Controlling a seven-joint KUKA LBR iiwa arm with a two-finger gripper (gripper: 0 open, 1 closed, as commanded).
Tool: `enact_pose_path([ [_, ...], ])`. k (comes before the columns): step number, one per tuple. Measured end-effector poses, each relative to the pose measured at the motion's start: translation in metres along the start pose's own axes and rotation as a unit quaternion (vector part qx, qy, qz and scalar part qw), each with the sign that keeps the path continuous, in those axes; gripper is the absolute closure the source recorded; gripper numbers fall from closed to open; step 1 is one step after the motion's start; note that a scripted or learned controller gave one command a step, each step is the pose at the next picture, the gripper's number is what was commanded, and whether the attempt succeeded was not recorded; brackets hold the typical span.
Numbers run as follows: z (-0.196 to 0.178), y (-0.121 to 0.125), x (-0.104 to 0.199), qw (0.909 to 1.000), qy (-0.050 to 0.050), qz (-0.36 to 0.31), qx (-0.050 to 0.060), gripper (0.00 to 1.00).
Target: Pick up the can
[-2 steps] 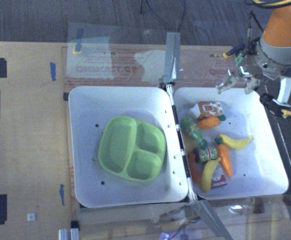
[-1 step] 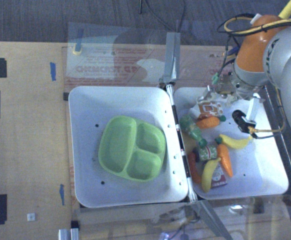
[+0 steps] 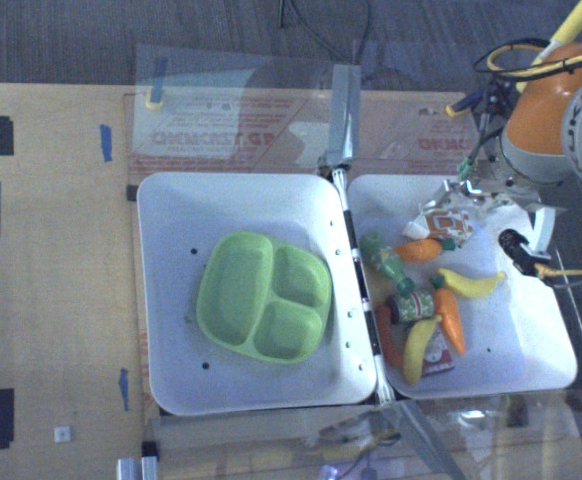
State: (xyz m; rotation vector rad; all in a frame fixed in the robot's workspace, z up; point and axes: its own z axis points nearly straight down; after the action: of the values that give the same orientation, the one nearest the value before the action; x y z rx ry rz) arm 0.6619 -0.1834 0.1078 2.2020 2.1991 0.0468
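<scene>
Can (image 3: 412, 304) lying on side in right bin (image 3: 531, 363), mid-left among toys: bottle (image 3: 379, 256) above it, carrots (image 3: 450, 320) and bananas (image 3: 474, 285) beside. Gripper (image 3: 471, 194) over bin's upper edge, by white packet (image 3: 443, 221); its state hidden, cannot tell. Green tray (image 3: 264, 296) in left bin (image 3: 166, 218)
</scene>
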Motion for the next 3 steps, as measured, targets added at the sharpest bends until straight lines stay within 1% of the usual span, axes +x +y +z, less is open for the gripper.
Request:
enact_pose_path([
  [1,-0.037,0.004,0.015,0.9935,-0.003,0.112,0.019,0.0],
  [2,-0.005,-0.011,0.015,0.9937,-0.003,0.112,0.008,0.0],
  [3,0.0,-0.025,0.005,0.9926,0.0,0.121,-0.001,0.0],
])
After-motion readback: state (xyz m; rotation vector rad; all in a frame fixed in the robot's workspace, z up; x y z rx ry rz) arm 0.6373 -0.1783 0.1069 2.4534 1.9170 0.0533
